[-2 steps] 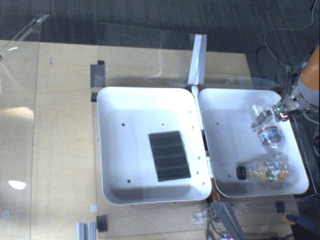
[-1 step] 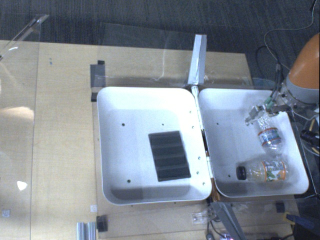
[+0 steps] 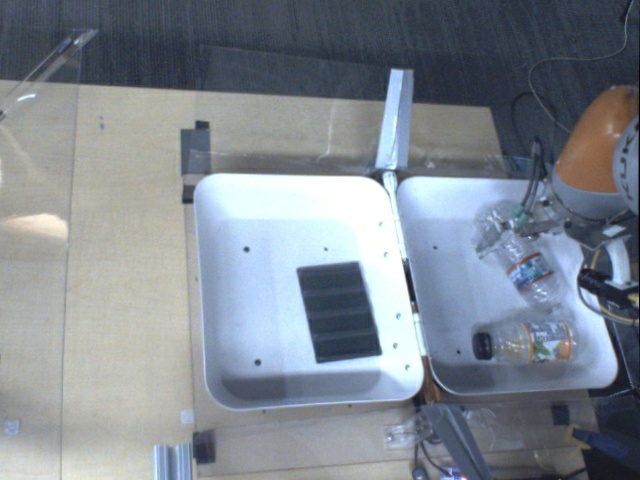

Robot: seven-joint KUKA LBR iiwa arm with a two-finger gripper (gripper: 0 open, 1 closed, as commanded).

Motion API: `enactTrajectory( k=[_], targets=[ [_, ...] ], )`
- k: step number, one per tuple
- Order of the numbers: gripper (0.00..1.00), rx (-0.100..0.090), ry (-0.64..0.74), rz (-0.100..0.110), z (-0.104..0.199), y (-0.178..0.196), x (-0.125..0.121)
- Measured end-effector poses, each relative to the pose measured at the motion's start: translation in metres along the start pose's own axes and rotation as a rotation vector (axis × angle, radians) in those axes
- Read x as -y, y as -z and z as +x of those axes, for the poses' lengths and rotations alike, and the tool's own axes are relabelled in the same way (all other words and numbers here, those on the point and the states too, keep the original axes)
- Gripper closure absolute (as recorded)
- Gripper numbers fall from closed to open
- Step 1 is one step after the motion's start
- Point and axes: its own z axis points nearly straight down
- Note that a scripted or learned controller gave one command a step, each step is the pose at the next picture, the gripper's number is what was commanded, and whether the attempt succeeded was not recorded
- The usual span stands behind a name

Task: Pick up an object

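Observation:
A black ribbed rectangular pad (image 3: 339,311) lies flat in the left bin (image 3: 230,228). In the right bin (image 3: 440,268) a crumpled clear plastic bottle (image 3: 520,260) with a colored label lies at a slant. A second bottle (image 3: 528,341), with a black cap and amber contents, lies on its side near the front wall. The arm's orange band (image 3: 592,155) is at the right edge. My gripper (image 3: 523,218) reaches down over the upper end of the crumpled bottle and is blurred against the clear plastic there.
A metal post (image 3: 394,118) stands behind the seam between the two bins. Cables (image 3: 610,293) hang beside the right bin's right wall. Clamps and brackets (image 3: 440,438) sit along the front edge of the bench.

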Motion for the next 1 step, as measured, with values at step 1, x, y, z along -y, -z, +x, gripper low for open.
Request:
enactTrajectory(
  k=[1],
  targets=[
    [0.0, -0.001, 0.228, 0.0, -0.0025, 0.0007, -0.012]
  ],
)
